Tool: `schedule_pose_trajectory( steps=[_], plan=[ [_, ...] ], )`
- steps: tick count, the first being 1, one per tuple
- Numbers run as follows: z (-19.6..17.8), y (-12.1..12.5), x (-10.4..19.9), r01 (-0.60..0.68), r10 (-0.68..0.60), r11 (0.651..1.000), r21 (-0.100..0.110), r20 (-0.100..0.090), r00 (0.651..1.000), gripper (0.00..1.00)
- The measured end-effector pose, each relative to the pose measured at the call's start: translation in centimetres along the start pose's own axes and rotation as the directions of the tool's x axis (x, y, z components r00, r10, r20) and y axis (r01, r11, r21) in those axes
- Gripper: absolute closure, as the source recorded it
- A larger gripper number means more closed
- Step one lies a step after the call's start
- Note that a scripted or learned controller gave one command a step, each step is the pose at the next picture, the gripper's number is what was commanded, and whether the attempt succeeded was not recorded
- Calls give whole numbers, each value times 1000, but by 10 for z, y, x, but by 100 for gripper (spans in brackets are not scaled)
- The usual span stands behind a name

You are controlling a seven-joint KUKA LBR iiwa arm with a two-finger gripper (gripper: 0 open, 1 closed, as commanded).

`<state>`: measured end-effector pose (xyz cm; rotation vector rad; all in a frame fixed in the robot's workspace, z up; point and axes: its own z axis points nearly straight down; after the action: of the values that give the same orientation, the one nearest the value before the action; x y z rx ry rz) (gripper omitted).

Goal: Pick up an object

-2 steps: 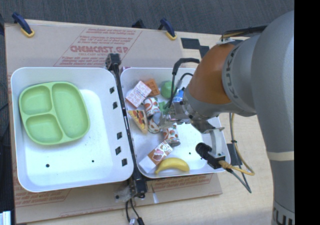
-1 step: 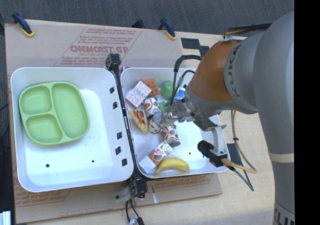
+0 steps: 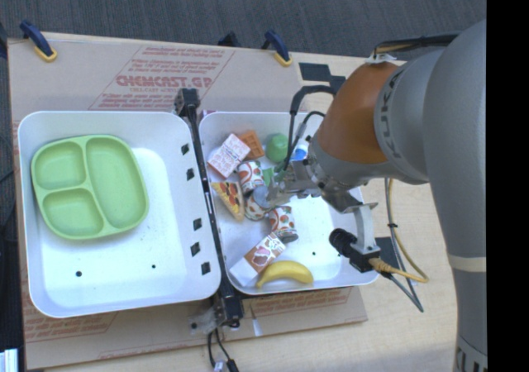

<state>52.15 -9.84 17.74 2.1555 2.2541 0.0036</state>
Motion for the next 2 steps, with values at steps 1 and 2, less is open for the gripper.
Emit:
schedule_pose_trajectory(
  steps=[1, 2],
  plan=[
    [-24, -42, -50, -41, 41, 999, 14, -11, 999, 100],
    [-106, 68, -87, -38, 38, 999, 15, -12, 999, 100]
  ],
)
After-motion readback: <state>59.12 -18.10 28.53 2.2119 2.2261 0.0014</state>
